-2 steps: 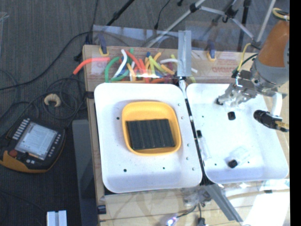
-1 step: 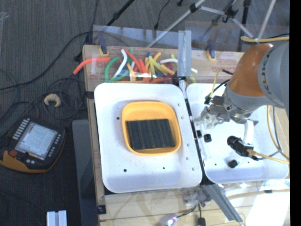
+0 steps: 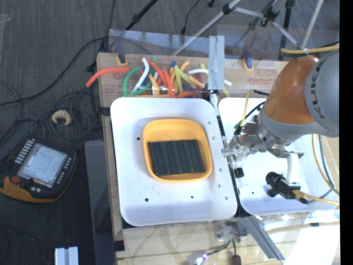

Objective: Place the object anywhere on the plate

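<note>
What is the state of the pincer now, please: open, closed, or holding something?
Pincer: cannot be told. It sits over the edge between the two bins, beside the yellow plate.

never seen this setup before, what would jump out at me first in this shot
The eye lands first on the yellow plate with a dark ribbed insert, sitting in the middle of the left white bin. Next comes the grey arm with its orange band, leaning in from the right over the right white bin, close to the seam between the bins. Behind the bins, a tangle of coloured tubes lies along the bench's far edge.
</note>
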